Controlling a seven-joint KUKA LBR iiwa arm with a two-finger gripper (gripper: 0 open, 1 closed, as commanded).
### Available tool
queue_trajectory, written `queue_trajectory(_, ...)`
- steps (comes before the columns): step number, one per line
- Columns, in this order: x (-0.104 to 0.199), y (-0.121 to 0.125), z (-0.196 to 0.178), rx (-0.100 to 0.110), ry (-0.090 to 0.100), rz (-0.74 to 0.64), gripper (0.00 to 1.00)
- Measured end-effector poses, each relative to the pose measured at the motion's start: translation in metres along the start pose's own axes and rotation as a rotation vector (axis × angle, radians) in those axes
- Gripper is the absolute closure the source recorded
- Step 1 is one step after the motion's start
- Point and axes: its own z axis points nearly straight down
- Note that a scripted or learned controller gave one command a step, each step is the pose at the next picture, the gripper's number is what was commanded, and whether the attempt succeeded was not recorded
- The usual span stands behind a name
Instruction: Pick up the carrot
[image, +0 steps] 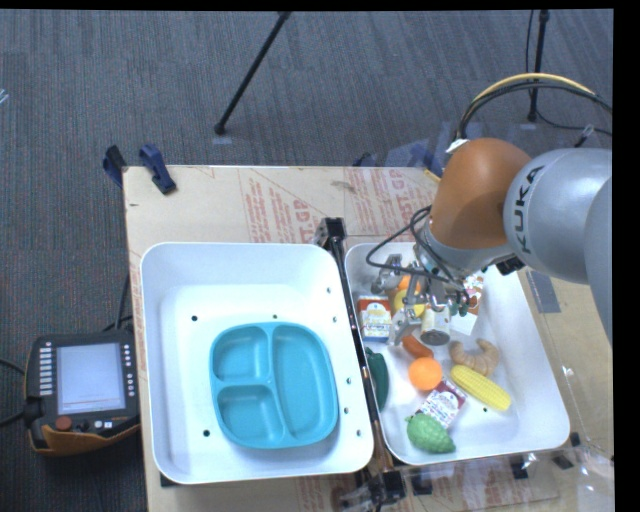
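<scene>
An orange-red tapered piece that looks like the carrot (413, 346) lies in the right bin (535, 400), mostly hidden beneath the gripper. The gripper (425, 318) hangs low over the upper middle of that bin, right above the carrot, under the orange wrist band (480, 195). Nothing is visibly lifted off the bin floor.
Packed around the carrot are a small carton (375, 318), an orange ball (425, 373), a ginger root (476, 354), a corn cob (481, 388), a red packet (441, 405), a green lumpy item (430, 435) and a dark cucumber (378, 376). The left bin (170, 300) holds a blue divided plate (272, 385).
</scene>
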Motion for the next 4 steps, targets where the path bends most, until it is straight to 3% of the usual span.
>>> queue_trajectory(1, -0.003, 0.001, -0.014, 0.0, -0.01, -0.004, 1.0)
queue_trajectory(2, -0.005, 0.057, -0.107, 0.001, -0.015, 0.359, 1.0)
queue_trajectory(3, -0.003, 0.056, -0.104, 0.002, -0.007, 0.36, 0.0)
queue_trajectory(4, 0.064, -0.01, -0.053, 0.005, 0.004, 0.346, 0.0)
